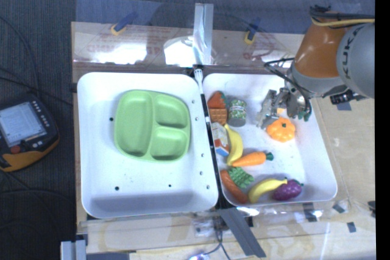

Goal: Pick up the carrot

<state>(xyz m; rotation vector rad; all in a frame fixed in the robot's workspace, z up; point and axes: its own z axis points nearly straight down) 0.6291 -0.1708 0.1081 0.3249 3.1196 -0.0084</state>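
- Carrot (249,159) lies mid right bin (317,149), long axis roughly left-right, leafy end right.
- Gripper (275,108) hovers above-right of it, near the pumpkin (281,130); fingers slightly parted, holding nothing.

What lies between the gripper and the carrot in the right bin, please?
In the camera view, a small orange pumpkin sits between the gripper and the carrot.

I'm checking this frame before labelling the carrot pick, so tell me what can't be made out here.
- Gripper: in the camera view its fingers are too small and cluttered to read.
- Small jar: label too small to read.
- Carton: partly hidden by the banana and the bin's wall.
- Arm: cut off by the right edge.
- Carrot lies fully visible.
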